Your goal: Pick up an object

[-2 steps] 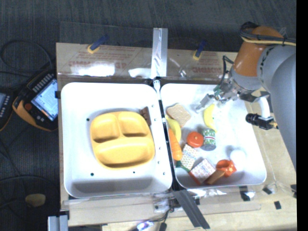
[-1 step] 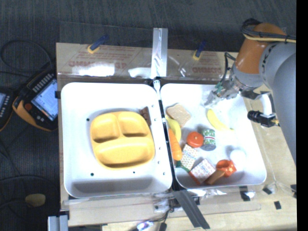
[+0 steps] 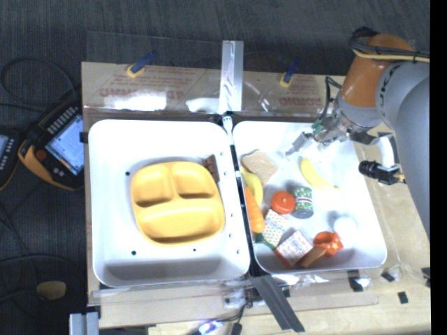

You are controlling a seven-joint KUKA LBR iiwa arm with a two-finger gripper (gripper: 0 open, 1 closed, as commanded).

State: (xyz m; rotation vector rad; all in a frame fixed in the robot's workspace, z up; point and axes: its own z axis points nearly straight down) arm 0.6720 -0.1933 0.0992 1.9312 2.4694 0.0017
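The right bin (image 3: 363, 187) holds several toy foods: a slice of bread (image 3: 259, 164), a banana (image 3: 253, 185), a pale yellow piece (image 3: 316, 174), an orange carrot (image 3: 255, 211), a red tomato (image 3: 283, 202), a small striped can (image 3: 302, 202), a white egg (image 3: 343, 224), a red pepper (image 3: 327, 241) and a red-and-white box (image 3: 293, 245). My gripper (image 3: 307, 140) hangs over the far part of this bin, above and between the bread and the pale yellow piece. I see nothing held in it.
In the left bin (image 3: 105, 187) lies a yellow compartment tray (image 3: 178, 201), with a small brown item (image 3: 211, 166) at its far right corner. A divider (image 3: 236, 187) separates the bins. A handheld pendant (image 3: 59, 145) rests on the floor to the left.
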